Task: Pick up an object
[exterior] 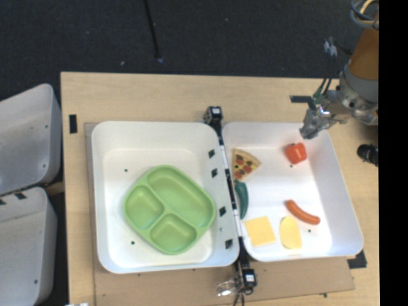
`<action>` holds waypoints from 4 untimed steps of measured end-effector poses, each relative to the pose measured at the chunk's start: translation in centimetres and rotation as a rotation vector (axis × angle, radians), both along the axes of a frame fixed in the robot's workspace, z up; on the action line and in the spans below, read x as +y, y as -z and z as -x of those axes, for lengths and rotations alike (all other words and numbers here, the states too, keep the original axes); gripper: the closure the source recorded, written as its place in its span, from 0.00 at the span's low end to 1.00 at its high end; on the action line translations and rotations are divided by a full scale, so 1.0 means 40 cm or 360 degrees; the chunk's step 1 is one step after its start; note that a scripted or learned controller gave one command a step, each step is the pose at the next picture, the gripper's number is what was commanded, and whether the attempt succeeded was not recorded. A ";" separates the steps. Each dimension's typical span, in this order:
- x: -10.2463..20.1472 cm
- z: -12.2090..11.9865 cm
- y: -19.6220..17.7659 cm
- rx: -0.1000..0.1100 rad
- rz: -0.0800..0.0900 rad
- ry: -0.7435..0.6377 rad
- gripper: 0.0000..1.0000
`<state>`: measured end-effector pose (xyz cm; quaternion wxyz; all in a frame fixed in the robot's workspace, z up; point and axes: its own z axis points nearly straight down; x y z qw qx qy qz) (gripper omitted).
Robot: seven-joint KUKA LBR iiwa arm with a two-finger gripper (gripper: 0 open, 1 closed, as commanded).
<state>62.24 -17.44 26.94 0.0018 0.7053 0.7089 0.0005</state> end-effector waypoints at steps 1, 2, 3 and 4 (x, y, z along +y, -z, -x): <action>0.111 0.007 0.037 0.0013 -0.0002 0.0000 1.00; 0.264 0.003 0.038 0.0012 -0.0003 -0.0004 1.00; 0.418 -0.009 0.066 0.0015 -0.0004 -0.0004 1.00; 0.551 -0.009 0.051 0.0011 -0.0004 -0.0005 1.00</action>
